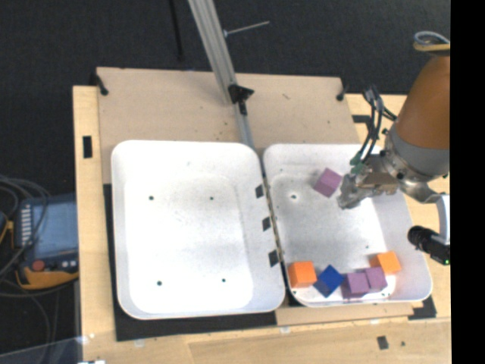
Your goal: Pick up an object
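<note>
The left bin offers open room. In the right bin, a purple cube lies just beside the pincer; its opening cannot be told. Risk, in my judgement: a nudge slides the cube away. Other blocks crowd the near wall.

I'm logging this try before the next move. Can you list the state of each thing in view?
gripper: low in the right bin, beside the lone purple block
lone purple block: tilted, apart from the rest
orange blocks: two, at the near wall
blue block: at the near wall, beside an orange one
purple pair: side by side, touching
right bin: holds all blocks
left bin: flat on the bench
</note>
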Action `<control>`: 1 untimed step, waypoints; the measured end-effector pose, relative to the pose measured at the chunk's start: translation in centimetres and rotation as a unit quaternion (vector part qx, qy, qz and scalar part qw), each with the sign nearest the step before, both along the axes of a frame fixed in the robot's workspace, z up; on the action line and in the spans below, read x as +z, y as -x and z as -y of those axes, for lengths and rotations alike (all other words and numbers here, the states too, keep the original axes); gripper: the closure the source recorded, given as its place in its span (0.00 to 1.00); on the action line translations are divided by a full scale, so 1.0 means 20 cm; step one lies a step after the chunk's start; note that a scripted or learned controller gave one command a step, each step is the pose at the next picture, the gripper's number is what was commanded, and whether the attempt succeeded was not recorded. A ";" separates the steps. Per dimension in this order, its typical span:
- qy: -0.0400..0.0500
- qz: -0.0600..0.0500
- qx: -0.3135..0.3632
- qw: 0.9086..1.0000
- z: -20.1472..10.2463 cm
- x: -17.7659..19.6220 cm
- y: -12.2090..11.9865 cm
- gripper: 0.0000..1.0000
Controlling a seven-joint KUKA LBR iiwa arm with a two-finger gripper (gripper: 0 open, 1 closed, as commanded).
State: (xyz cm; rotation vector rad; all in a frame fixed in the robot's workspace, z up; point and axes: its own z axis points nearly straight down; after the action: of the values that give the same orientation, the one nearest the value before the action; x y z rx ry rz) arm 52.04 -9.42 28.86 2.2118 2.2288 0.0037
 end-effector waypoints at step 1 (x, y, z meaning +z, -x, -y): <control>0.001 0.000 -0.001 1.000 -0.22 0.00 -0.07 1.00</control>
State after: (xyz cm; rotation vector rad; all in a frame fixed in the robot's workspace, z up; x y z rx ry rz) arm 53.48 -5.10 28.88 2.2141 2.2258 0.0012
